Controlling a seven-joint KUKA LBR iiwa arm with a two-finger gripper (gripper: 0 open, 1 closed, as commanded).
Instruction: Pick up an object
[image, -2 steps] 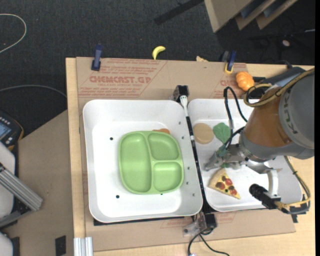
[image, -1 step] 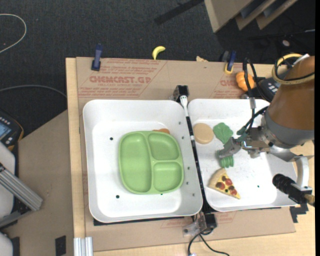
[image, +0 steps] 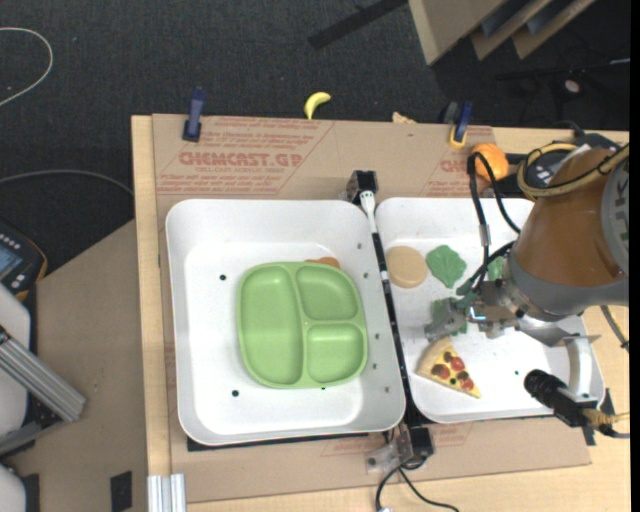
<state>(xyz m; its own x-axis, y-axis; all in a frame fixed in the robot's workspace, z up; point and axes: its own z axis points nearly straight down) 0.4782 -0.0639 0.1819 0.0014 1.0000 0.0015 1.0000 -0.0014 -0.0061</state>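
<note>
My gripper hangs low over the middle of the right bin, with the arm reaching in from the right. A toy pizza slice lies just below it on the bin floor. A round tan cookie and a green leafy piece lie just above it, near the bin's far left corner. Nothing is visibly held by the gripper. In the left bin sits a green divided plate, with a small orange item peeking out behind its far rim.
An orange fruit rests on the cardboard beyond the right bin, partly behind the arm's cables. A yellow banana lies at the board's far edge. Blue clamps hold the board. A black bar runs between the bins.
</note>
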